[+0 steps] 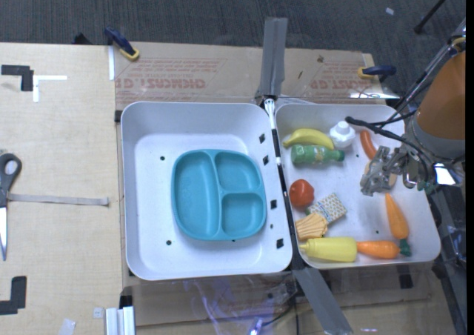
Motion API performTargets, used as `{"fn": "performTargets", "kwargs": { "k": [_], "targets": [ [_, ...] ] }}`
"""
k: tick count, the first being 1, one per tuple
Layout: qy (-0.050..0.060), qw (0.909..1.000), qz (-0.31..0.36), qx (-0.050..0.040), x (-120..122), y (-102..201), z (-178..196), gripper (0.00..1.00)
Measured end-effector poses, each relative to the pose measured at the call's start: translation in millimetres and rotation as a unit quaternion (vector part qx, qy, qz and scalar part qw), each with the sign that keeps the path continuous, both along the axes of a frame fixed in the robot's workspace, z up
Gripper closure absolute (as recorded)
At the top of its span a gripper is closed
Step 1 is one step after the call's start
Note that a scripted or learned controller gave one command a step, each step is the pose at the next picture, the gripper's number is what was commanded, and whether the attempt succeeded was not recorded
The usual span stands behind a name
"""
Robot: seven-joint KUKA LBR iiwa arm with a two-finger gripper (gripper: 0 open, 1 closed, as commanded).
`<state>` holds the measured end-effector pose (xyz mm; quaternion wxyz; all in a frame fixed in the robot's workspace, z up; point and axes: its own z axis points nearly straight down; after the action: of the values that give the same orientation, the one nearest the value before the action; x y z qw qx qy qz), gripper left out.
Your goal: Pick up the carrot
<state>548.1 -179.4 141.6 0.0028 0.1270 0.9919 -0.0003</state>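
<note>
Two orange carrots lie in the right bin (426, 211). One carrot (396, 216) lies lengthwise near the right wall. The other carrot (379, 250), with a green end, lies across the front next to a yellow vegetable (329, 250). My gripper (376, 176) hangs over the bin's right half, just up and left of the first carrot's top end, and I see nothing held in it. A slim orange-red piece (368, 144) lies just behind the gripper.
The right bin also holds a banana (309, 136), a green bottle (315, 154), a white item (341, 132), a tomato (301, 193), a cracker (331, 207) and a ridged yellow piece (311, 226). A teal divided plate (220, 194) sits in the left bin (141, 178).
</note>
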Motion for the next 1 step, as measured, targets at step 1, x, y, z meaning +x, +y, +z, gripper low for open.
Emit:
{"fn": "performTargets", "kwargs": {
  "k": [1],
  "targets": [
    [0.0, 1.0, 0.0, 0.0, -0.1, 0.0, 0.0, 0.0]
  ]
}}
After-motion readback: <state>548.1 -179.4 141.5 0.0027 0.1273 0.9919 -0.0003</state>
